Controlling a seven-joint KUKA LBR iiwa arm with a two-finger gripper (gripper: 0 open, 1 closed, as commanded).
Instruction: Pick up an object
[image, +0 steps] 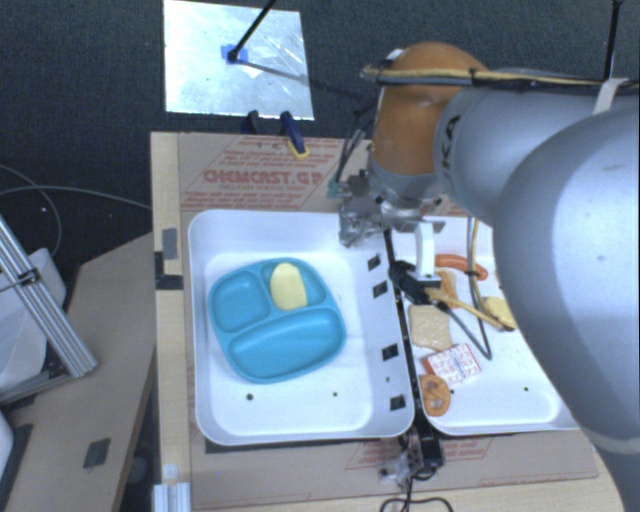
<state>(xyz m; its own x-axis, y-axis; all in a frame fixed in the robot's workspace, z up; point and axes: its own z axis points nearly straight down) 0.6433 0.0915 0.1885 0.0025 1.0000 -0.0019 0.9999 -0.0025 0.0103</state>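
Grey arm (560, 250) – hides much of right bin (500, 405). End effector (365, 222) at the bins' far divide; grip state cannot be told. Small food items (450, 330) partly covered. Left bin (300, 410): blue tray (275, 335), yellow piece (289, 287)

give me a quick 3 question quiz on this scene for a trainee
1. True or false: the blue divided plate lies in the left bin.
2. What rests in one of the plate's upper compartments?
A. a yellow food piece
B. a spoon
C. a cracker
3. Fill in: the arm's end effector hangs near the ___ between the two bins.

Key: 1 true; 2 A, the yellow food piece; 3 divider.
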